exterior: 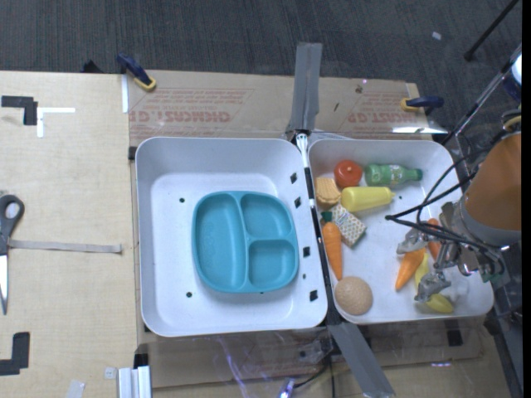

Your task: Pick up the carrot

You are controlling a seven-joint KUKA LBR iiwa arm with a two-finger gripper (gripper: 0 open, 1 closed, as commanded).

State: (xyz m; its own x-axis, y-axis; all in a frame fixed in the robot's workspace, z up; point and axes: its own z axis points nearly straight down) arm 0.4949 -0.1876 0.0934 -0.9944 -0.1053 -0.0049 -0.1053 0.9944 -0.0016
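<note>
Carrot [333, 249] lies in the right bin [390, 143], hard against its left wall, long axis running toward the near edge, just below a tan sponge-like block [350, 225].

Left to right: scissors [7, 222] on the bench at far left. Left bin [149, 247] holds a teal divided plate [246, 241], three compartments.

Right bin contents: burger-like toy [328, 191] near the left wall, red tomato [348, 173], green bottle [392, 173] lying on its side, yellow item [366, 197] beneath it, beige ball [353, 295] near the front edge.

Further right, a second orange piece [407, 269] and a yellow piece [440, 304] sit under the gripper [431, 265].

Gripper hangs low over the right bin's right part, well apart from the carrot. Finger spacing: cannot tell; metal parts and cables overlap there. Nothing visibly held.
</note>
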